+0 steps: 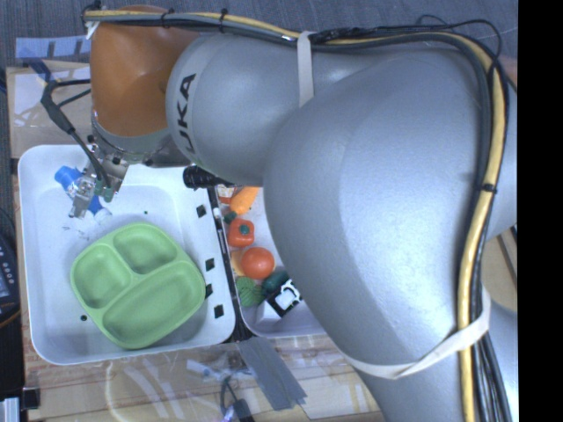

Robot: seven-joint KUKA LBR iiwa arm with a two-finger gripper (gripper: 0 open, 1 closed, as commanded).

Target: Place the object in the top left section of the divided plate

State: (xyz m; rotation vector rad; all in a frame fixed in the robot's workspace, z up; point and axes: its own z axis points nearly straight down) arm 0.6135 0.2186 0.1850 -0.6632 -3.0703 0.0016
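A: Gripper (88, 192) state?

B: Couldn't tell how far apart it stood. It sat over the far left corner of the left bin (40, 236), small and partly blurred against the white floor. A blue object (68, 179) showed right at it, on its left side, with another bit of blue below by the tip. Whether that was clamped or just touching, or even part of the tool, I couldn't say.

A: Plate?

B: Green divided plate (136, 284) lay flat in the left bin, nearer the camera than the gripper and apart from it. Three sections, two small ones on the far side, one large on the near side. All three showed bare green.

A: What was blocked?

B: A lot. The grey arm (369, 192) covered most of the right bin (295, 323) and the whole upper right of the view. The orange band (127, 77) sat right above the wrist. In the visible strip of the right bin: an orange carrot-like piece (244, 200), a small red-orange item with a green top (241, 232), a round tomato-like piece (258, 263), something green (249, 292) below it, and a black-and-white object (286, 298) half under the arm. Couldn't name those last two any closer.

A: Cables?

B: Yellow and black cables (479, 200) ran along the arm's top and right edge.
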